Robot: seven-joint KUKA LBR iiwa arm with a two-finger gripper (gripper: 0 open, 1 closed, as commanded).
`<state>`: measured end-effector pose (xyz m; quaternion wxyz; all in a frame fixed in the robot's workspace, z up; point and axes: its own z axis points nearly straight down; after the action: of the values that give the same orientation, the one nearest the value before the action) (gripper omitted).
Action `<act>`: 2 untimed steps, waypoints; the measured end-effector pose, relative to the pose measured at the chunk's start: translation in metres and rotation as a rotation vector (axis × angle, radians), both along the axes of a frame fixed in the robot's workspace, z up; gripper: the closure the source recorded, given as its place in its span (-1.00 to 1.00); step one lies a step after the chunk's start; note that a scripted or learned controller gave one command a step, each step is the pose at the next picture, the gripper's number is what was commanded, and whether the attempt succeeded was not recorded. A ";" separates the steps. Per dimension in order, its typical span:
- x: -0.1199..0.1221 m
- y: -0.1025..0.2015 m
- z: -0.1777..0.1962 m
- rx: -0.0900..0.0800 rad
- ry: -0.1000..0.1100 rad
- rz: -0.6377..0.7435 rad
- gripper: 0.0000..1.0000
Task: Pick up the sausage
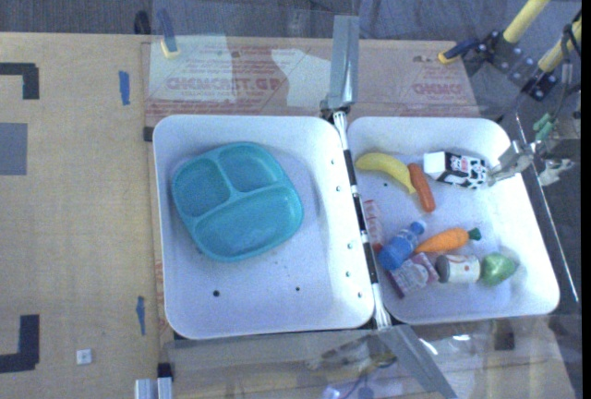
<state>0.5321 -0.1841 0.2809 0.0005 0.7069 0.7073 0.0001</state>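
Both bins [175, 296] are white. The divided plate [236, 200], in the bin far from my gripper [517, 162], is teal. Nearest my fingers lies a carton [457, 168] patterned in black and white patches like a cow. Just beyond it the sausage [422, 187] is orange-red, and the banana [386, 169] next to that is yellow. Further off, the carrot [445, 241] is orange with a green tip, the bottle [400, 248] blue, and the pear [498, 269] green. The bench [74, 231] is pale wood with blue tape marks.
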 end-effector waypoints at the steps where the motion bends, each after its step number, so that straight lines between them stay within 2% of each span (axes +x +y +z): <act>1: 0.021 0.066 -0.109 0.001 0.001 -0.077 -1.00; 2: 0.048 0.084 -0.192 0.000 -0.006 0.055 -1.00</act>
<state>0.5800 -0.0997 0.0886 0.0026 0.6873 0.7264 0.0025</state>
